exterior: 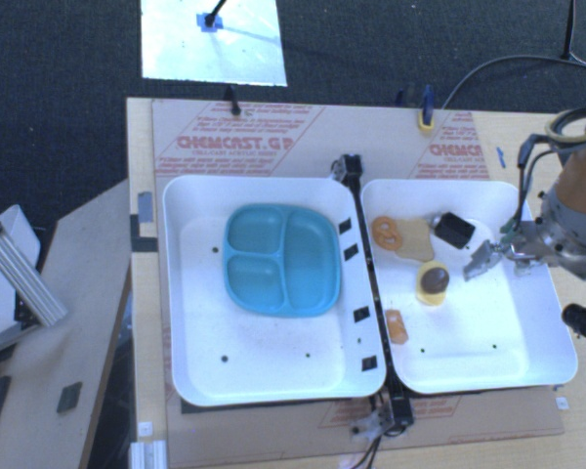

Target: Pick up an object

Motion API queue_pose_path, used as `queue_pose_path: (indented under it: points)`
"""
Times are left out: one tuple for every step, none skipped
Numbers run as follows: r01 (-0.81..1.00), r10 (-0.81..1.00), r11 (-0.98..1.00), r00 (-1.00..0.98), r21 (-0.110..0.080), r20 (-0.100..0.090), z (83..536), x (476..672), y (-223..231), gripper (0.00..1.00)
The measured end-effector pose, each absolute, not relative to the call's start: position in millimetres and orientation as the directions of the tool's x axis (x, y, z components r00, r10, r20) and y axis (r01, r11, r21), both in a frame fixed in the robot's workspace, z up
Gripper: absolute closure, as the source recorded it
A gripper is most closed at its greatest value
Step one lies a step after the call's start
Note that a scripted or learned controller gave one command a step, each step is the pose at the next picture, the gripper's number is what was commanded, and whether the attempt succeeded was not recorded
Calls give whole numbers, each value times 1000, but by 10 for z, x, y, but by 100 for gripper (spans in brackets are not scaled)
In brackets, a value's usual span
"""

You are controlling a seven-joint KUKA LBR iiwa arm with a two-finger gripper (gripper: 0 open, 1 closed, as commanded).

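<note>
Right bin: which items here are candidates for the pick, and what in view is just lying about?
Pick candidates:
pretzel
tan slab
black block
brown-topped yellow cup
orange piece

Lying about:
blue divided plate in the left bin
blue clamp

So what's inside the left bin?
The left bin holds a blue divided plate, lying flat with nothing in its compartments. Whatever lies beneath the plate is covered.

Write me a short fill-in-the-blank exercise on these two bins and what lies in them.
1. The blue divided plate lies in the ____ bin.
2. The plate has ____ compartments.
3. The pretzel lies in the same bin as the ____ block.
4. The pincer reaches over the ____ bin.

Missing words: left; three; black; right
</note>
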State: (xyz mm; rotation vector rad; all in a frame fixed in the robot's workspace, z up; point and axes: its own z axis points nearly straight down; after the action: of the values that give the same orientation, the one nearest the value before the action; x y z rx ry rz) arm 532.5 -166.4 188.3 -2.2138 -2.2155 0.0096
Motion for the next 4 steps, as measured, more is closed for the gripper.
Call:
queue_pose_path:
  points:
    - [1000,1000,4,-4,1,0,1949,5357,-1660,0]
    - [1000,1000,2,-2,-1,0,1531,5387,-1648,0]
    - [1000,1000,1,-1,-3,1,904,5375,-1655,0]
    - [1000,1000,0,0,2,-1,863,5389,-1660,0]
